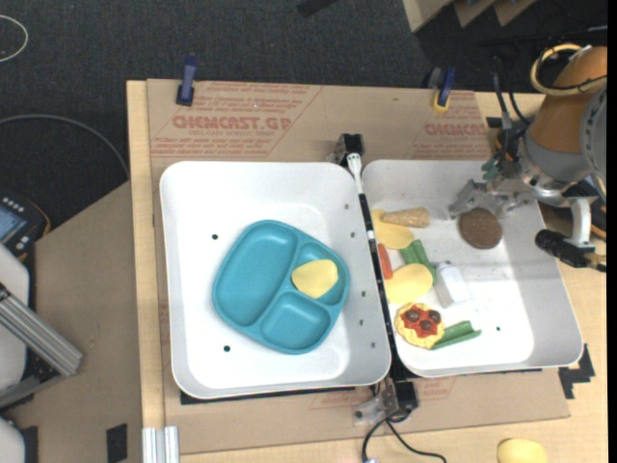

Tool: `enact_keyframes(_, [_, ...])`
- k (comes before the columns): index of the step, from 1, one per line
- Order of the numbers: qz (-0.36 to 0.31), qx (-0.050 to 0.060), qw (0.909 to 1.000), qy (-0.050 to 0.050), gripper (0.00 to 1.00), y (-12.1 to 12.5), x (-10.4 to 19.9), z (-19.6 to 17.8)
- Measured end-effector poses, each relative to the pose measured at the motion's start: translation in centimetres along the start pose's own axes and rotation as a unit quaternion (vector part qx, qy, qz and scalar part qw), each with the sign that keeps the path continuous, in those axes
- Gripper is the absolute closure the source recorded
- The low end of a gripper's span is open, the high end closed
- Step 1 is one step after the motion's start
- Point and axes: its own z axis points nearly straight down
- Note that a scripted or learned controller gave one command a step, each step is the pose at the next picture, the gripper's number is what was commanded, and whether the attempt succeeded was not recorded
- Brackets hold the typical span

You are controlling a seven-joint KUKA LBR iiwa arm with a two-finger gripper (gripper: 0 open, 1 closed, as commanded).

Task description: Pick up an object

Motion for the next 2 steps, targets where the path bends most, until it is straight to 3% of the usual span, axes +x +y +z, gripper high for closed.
enact_keyframes(1, [0.0, -0.003, 1.0, -0.006, 1.0, -0.1, -0.3, -1.3])
enact_keyframes(2, [0.001, -0.011, 0.9999, -0.01, 1.0, 2.1, 2.0, -24.8])
